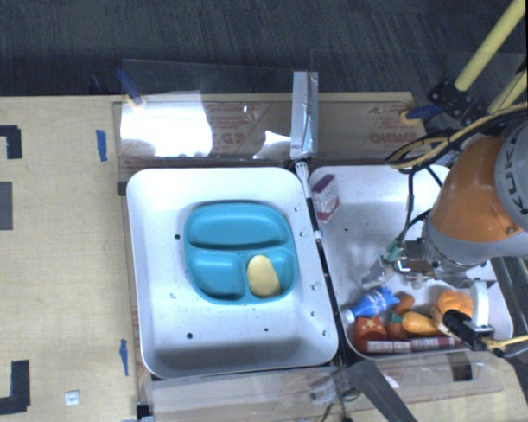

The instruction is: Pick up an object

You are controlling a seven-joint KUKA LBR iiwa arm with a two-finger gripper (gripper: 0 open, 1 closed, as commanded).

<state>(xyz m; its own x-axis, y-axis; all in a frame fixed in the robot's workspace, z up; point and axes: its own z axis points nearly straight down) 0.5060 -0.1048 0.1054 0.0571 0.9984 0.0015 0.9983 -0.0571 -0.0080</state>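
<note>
Gripper (389,266) hovered just above the toy pile (406,318) by the right bin's (359,211) near wall; its grip state unclear.

You can read very little here. On the grey arm (515,167), at the frame's right edge, the letters "KU" stand in dark print, the rest cut off. The cardboard strip (391,123) behind the right bin carries reddish print, too small and blurred for you to make out.

grey arm (506,197) with orange band, black cables.
</note>
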